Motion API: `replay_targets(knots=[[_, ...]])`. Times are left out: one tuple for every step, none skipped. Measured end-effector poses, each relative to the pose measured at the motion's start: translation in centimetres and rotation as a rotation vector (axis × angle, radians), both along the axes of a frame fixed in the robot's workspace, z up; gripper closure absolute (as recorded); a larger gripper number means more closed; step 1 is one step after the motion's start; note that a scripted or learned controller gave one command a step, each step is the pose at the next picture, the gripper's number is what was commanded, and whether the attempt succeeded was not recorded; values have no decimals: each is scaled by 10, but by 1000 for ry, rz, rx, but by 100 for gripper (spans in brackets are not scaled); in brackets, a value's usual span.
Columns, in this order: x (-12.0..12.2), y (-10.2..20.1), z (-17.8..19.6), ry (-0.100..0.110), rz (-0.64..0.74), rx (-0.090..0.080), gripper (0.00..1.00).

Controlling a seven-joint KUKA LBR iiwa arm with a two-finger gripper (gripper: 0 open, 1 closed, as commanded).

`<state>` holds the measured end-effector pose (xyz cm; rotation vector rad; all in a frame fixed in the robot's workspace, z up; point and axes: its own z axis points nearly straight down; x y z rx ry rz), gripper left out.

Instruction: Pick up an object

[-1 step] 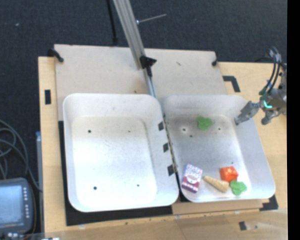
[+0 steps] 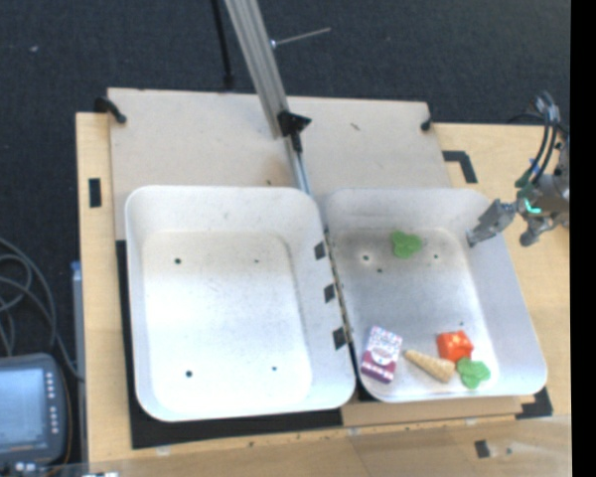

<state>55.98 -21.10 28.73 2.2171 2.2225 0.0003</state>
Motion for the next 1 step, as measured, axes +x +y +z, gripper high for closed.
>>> replay_targets(knots=[[9, -2, -57, 5, -3, 0, 0]])
